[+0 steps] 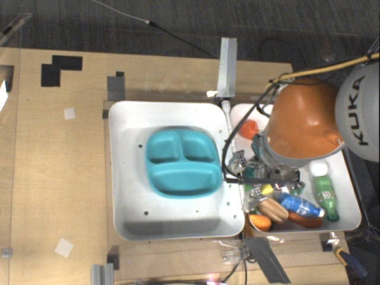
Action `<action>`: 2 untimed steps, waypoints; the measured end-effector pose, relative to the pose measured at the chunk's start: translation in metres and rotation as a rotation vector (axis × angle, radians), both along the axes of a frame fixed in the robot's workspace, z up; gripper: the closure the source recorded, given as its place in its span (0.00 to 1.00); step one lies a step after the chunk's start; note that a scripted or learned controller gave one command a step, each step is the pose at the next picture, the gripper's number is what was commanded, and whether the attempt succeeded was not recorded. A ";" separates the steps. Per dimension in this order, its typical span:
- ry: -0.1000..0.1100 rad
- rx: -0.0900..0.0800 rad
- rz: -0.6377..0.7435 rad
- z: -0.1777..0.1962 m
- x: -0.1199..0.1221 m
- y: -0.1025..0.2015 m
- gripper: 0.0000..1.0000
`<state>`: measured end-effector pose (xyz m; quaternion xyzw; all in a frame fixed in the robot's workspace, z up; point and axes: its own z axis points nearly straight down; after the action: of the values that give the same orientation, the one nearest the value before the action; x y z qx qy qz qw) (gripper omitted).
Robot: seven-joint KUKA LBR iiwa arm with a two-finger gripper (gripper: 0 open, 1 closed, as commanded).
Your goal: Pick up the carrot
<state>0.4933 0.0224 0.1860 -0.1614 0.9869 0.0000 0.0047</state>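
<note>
An orange, carrot-like piece lies in the front left corner of the right bin, partly tucked under a tan bun-shaped item. My gripper hangs low over the left part of that bin, just behind the pile, under the orange wrist band. The wrist and cables hide most of the gripper. Nothing shows held in it.
Around the carrot lie a blue bottle, a green bottle, a dark red sausage-like item, a small yellow piece and a red-orange item at the back. The left bin holds a teal compartment plate.
</note>
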 end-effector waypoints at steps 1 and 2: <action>-0.002 -0.003 0.268 0.001 0.102 -0.066 0.00; 0.000 0.001 0.258 0.000 0.053 0.008 0.00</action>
<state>0.5464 0.0308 0.1861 -0.2869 0.9579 0.0013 0.0046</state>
